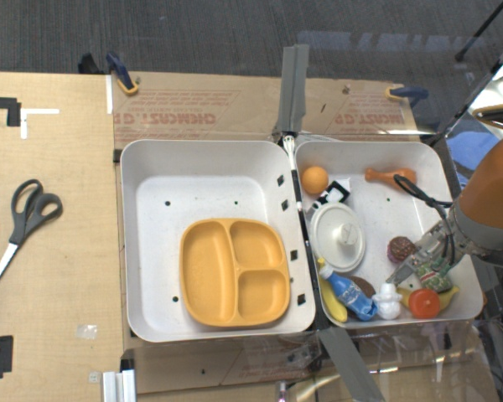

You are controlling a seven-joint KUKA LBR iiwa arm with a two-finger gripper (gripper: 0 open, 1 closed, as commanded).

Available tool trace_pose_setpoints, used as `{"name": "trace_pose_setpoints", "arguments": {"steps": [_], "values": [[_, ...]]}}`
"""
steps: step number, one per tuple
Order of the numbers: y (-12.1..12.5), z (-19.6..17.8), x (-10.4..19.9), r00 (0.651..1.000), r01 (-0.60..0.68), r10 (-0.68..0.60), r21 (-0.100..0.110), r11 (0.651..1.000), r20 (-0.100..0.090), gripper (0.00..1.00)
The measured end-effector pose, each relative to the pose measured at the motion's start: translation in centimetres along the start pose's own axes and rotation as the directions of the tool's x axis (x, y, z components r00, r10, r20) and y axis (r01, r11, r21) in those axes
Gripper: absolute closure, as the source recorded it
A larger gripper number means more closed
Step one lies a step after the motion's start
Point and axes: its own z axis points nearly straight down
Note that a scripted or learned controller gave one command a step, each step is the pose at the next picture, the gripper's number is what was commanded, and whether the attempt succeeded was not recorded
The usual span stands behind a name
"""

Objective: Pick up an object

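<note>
My gripper (419,262) reaches in from the right and hangs low over the right bin (377,153), near its front right corner. It is just right of a brown rounded object (400,247) and above a red tomato-like ball (424,302). Close by lie a small white figure (387,301), a blue bottle (350,295) and a yellow banana (333,301). A white round lid (339,236) sits mid-bin. At the back are an orange ball (315,178), a black and white piece (333,194) and an orange carrot-shaped toy (391,175).
The left bin (142,224) holds a yellow divided plate (235,270). Scissors (25,216) lie on the bench at far left. Cardboard (201,111) backs both bins, with blue clamps (121,72) on it. The arm's orange band (493,187) looms over the right bin's right wall.
</note>
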Motion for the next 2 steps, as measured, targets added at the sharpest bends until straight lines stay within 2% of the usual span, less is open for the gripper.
{"name": "trace_pose_setpoints", "arguments": {"steps": [1, 2], "values": [[3.1, 0.0, 2.9, 0.986, -0.165, 0.165, 0.001, 0.986, -0.001, 0.00], [10.8, 0.0, 1.6, 0.997, -0.081, 0.081, 0.001, 0.997, 0.000, 0.00]]}}
